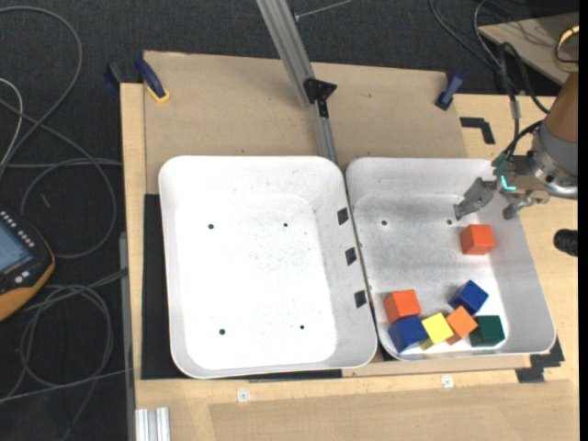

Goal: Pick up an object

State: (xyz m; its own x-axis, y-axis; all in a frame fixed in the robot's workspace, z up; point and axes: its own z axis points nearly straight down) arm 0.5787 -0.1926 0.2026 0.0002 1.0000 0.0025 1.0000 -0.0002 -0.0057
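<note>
Blocks sat in the right bin (525,274), most piled in its near corner. One orange block (477,238) lay alone, easy to reach. The end effector (490,202) hung just above it, fingers spread open, holding nothing.

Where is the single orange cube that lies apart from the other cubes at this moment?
The lone orange cube lies in the right bin, toward its far right part, just below the gripper and apart from the cluster of cubes at the near edge.

Dark carpet floor (64,108) strewn with black cables (55,301).
</note>
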